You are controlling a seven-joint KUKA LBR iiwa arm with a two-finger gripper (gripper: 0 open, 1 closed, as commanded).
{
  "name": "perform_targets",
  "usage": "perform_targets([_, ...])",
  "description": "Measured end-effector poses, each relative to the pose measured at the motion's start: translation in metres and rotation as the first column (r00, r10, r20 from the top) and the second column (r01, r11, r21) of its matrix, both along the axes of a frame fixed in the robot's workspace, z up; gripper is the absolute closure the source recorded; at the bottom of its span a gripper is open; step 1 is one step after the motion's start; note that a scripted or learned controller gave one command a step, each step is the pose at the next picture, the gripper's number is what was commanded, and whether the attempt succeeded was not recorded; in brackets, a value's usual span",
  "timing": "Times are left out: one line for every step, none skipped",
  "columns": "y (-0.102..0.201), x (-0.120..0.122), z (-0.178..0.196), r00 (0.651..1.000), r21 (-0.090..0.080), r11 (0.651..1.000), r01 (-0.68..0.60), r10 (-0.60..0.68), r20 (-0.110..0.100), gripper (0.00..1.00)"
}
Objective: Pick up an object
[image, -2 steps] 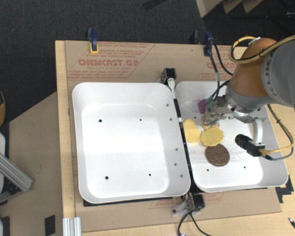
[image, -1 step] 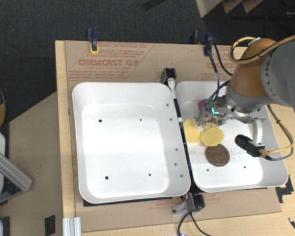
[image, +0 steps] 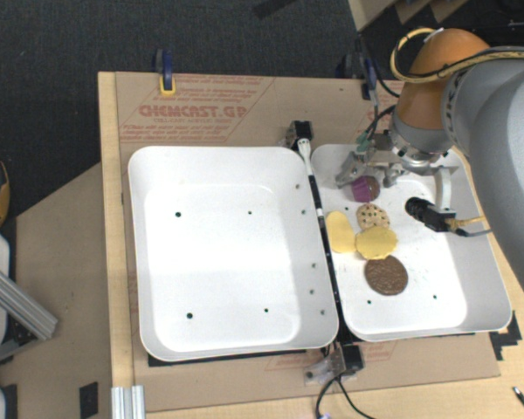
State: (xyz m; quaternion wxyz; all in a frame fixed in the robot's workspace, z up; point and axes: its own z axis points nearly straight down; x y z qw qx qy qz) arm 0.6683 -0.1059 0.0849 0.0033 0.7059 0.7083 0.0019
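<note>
Camera view: the claw [image: 367,171] is seen lowered into the upper part of the right bin [image: 472,304], directly over a small purple piece [image: 364,188] that lies near the wall shared with the left bin [image: 218,260]. Whether the claw is apart, together or clamped cannot be told, since it is masked from above by the wrist. The purple piece is seen just below it in the frame, touching or very nearly so, and no grip on it can be confirmed.

This piece is judged to be the chosen target because it sits at the upper end of the cluster. Just below it lie a speckled cookie [image: 372,215], a pale yellow piece [image: 339,231] and a yellow disc [image: 376,243] touching each other, and then a brown disc [image: 386,275]. A descent at the cluster's end is less likely to disturb these neighbours.

The arm [image: 498,129] is bent in from the frame's right, so the wrist is carried steeply over the bin. The grasp is judged to be at or near closing, with the lift not yet made. The nearby wall could crowd the claw.
</note>
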Motion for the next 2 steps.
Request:
perform_targets([0.0,-0.002,0.011,1.0,0.0,1.0,0.001,-0.001,-0.003,1.0])
perform_targets([0.054,-0.067,0.105,1.0,0.005,1.0,-0.001,0.001,-0.008,1.0])
